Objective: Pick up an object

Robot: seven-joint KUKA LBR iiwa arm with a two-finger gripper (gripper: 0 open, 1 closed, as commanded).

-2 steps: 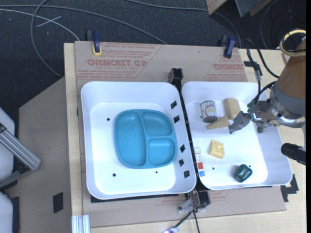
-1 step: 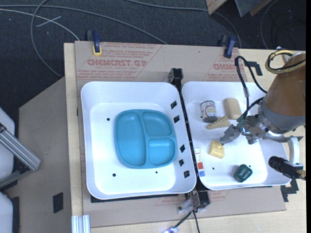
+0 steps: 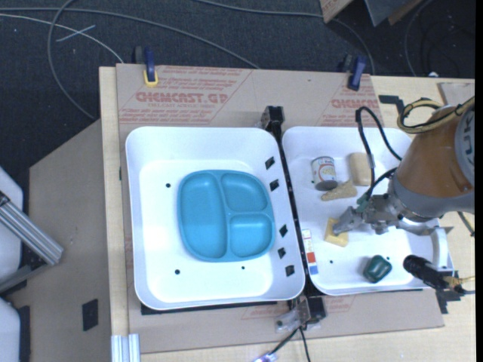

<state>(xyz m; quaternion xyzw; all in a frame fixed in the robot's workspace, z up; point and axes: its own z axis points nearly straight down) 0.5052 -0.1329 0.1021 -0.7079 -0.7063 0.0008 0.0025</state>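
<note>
bench holds left bin [image 3: 143, 202] with blue tray [image 3: 225, 214], right bin [image 3: 332, 281] with can [image 3: 325, 173]

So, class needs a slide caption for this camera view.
Gripper reaches toward a yellow block in the right bin; blue tray sits left.

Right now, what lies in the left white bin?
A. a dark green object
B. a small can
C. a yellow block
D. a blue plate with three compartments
D: the blue divided plate rests in the middle of the left bin, while the small can, the dark green object and the yellow block all lie in the right bin.
</note>
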